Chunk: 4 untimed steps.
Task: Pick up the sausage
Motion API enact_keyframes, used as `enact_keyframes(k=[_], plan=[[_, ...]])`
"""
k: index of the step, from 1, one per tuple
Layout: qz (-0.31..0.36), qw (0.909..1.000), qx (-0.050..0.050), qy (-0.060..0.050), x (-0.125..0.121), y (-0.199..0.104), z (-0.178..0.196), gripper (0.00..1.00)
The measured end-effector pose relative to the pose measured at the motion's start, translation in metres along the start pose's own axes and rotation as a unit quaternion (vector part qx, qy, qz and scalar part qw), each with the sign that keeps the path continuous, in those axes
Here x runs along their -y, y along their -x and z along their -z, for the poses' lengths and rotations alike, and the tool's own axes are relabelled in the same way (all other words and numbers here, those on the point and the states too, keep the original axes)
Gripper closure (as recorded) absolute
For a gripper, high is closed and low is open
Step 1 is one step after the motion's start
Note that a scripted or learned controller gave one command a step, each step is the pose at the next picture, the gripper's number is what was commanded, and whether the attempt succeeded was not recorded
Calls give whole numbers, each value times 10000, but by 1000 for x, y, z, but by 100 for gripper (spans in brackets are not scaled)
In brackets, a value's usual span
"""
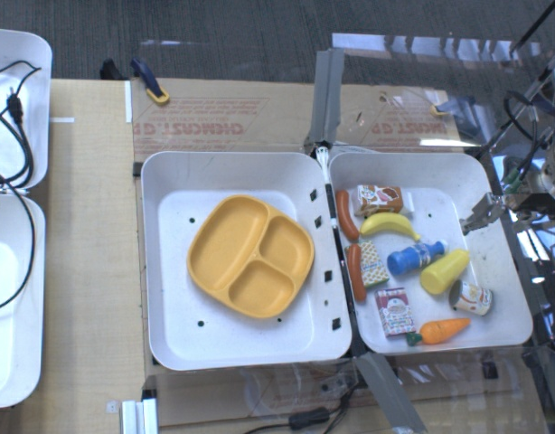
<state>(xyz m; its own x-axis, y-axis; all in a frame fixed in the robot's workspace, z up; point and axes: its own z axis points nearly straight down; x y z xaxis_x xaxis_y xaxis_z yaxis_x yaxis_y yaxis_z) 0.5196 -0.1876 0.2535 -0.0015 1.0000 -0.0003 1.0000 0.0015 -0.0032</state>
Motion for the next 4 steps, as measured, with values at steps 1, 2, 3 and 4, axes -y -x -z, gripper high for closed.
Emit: enact_keyframes(k=[1,2,3,4], plan=[[100,9999,-1,-5,-30,-66,-60,0],[1470,9891,6,14,-100,-92,-119,0],[2419,9703,13,16,-140,-84,-159,0],[2415,9704,2,-22,-139,-83,-150,100]])
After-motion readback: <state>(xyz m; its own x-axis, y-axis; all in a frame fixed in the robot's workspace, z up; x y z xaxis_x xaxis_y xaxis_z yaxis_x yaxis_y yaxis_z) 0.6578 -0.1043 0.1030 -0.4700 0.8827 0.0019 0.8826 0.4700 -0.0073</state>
